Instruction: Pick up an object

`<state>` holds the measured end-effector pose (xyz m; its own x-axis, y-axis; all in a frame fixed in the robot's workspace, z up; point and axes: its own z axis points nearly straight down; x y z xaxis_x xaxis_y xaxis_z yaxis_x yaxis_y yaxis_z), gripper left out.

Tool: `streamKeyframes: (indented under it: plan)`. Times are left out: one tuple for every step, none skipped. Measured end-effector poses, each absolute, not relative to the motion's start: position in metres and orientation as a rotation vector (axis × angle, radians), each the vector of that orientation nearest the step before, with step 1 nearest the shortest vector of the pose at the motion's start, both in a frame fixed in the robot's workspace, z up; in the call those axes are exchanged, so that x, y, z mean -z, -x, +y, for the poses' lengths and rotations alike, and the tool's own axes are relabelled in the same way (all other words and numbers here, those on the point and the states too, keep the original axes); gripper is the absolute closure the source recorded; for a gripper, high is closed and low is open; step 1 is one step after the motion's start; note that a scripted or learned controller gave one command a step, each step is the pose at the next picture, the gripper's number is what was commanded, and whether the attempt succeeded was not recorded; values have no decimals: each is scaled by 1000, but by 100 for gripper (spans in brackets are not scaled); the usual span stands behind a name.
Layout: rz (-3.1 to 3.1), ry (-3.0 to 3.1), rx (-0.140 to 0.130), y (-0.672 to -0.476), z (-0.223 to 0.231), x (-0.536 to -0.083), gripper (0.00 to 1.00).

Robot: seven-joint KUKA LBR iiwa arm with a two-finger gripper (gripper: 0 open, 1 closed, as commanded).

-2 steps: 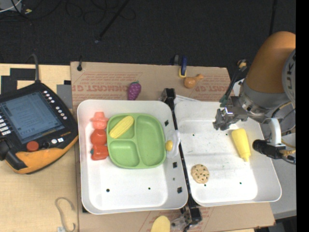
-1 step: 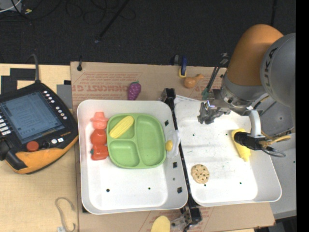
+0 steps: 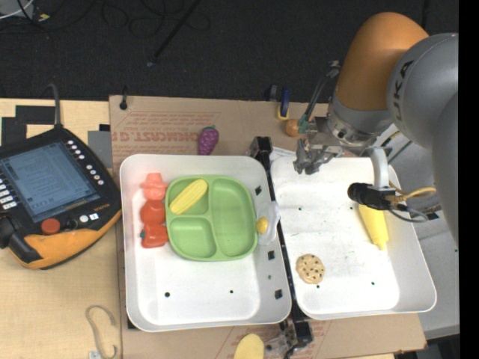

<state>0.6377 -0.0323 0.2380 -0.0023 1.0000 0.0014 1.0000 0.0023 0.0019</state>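
1. Gripper state: my gripper [image 3: 308, 163] hangs over the far left corner of the right bin [image 3: 340, 234]. It is small and dark against the bin wall, so I cannot tell whether it is open or closed. Nothing is visibly held in it.

2. Objects in the bin under my gripper:
- Cookie [image 3: 310, 268]: well apart from the gripper, toward the near edge, lying flat.
- Banana [image 3: 376, 230]: to the right of the gripper in the view, near the right wall. Its far end is covered from view.

3. Objects in the left bin [image 3: 194, 294], to the left of my gripper:
- Green plate [image 3: 224, 230] with 3 compartments.
- Corn [image 3: 187, 195]: in the plate's far left compartment.
- Red figure [image 3: 153, 212]: just beside the plate, on the side away from the gripper. Its detail is hard to read.
- Small yellow piece [image 3: 262, 226]: at the plate's edge nearest the gripper, too small to identify.

4. Outside the bins:
- Purple item [image 3: 208, 139]: on the cardboard, left of the gripper.
- Yellow lump [image 3: 249, 346]: cut off by the view's bottom edge.
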Motion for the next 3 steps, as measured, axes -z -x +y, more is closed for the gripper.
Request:
streamKeyframes:
  plan:
    - [2223, -2224, 4, -630, -26, -220, 100]
    - [2227, -2216, 2, -640, -25, -219, 100]
    - [2228, -2215, 1, -639, -25, -224, 100]
